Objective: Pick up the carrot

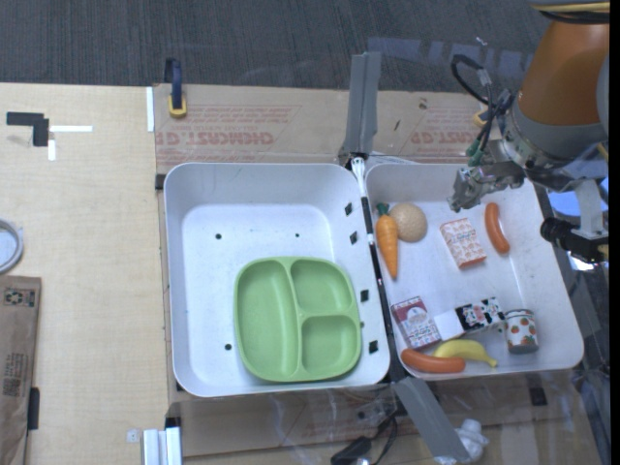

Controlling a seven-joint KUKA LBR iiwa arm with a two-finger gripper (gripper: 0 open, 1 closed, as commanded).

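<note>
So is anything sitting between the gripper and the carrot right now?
Nothing blocks it from above. The gripper hangs right of the carrot; a tan egg-shaped item lies between them, touching the carrot's top.

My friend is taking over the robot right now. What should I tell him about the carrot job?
Gripper: it hangs over the far part of the right white bin, nothing seen in it; whether it is open or shut cannot be told.
Orange carrot with a green top: it lies in the right bin along its left wall, beside a beige round potato-like thing, to the left of the gripper.
Nearby: a small red-and-white box and a reddish sausage lie close under the gripper.
Done: nothing yet; the carrot is not picked up.
Left: move over to the carrot, grasp it, lift it.
</note>
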